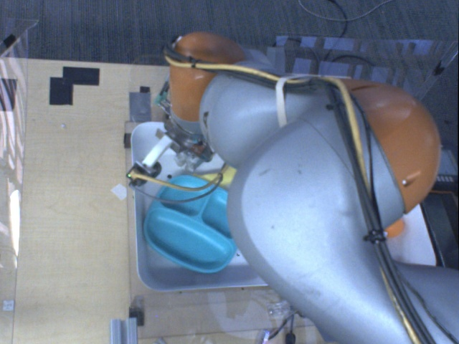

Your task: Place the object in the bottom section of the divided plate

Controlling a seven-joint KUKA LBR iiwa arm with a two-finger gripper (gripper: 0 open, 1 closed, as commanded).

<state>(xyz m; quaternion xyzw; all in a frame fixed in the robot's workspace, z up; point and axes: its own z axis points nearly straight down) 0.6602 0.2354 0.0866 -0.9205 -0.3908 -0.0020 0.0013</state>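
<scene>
A robotics lab: industrial arm (323, 213), bench (64, 213), loose cables (344, 9).

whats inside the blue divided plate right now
The visible sections of the blue divided plate look bare. Its right side is covered by the arm, so anything lying there can't be seen.

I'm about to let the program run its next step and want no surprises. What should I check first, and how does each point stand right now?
1. Blue divided plastic plate lies inside the shallow white bin: ok.
2. Plate's near section is bare and open to the camera: ok.
3. Gripper sits over the bin, above the plate's far edge: ok.
4. Object held in the gripper: cannot tell.
5. Plate's right side is visible: not ok, the grey arm covers it.
</scene>
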